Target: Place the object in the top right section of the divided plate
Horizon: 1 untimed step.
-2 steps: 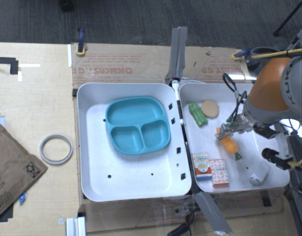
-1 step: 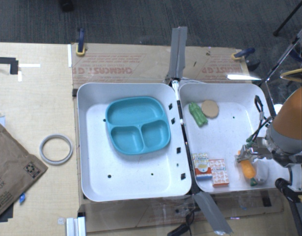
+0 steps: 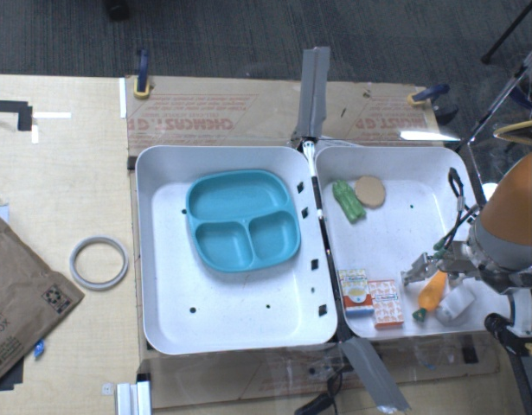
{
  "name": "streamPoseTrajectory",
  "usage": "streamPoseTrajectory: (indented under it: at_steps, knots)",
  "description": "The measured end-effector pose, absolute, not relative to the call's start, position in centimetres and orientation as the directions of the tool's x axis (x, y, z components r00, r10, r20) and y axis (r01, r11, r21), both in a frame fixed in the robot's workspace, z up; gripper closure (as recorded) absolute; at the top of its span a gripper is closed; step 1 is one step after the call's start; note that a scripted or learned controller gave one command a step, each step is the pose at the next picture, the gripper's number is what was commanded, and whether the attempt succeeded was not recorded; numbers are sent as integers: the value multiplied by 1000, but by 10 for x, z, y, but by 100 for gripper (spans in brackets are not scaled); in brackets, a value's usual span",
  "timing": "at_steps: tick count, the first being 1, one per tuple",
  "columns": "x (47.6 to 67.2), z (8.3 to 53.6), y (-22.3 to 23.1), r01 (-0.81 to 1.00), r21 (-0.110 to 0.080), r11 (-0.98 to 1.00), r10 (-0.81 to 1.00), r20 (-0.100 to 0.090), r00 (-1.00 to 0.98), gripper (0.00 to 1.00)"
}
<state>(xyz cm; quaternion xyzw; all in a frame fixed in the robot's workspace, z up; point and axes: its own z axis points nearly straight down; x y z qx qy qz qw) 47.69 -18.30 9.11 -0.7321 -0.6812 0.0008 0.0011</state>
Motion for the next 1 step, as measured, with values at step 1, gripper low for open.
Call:
streamPoseTrajectory:
  at_steps: [1]
  knots:
    - [477, 100, -183, 997, -3, -73, 997, 0, 73, 100]
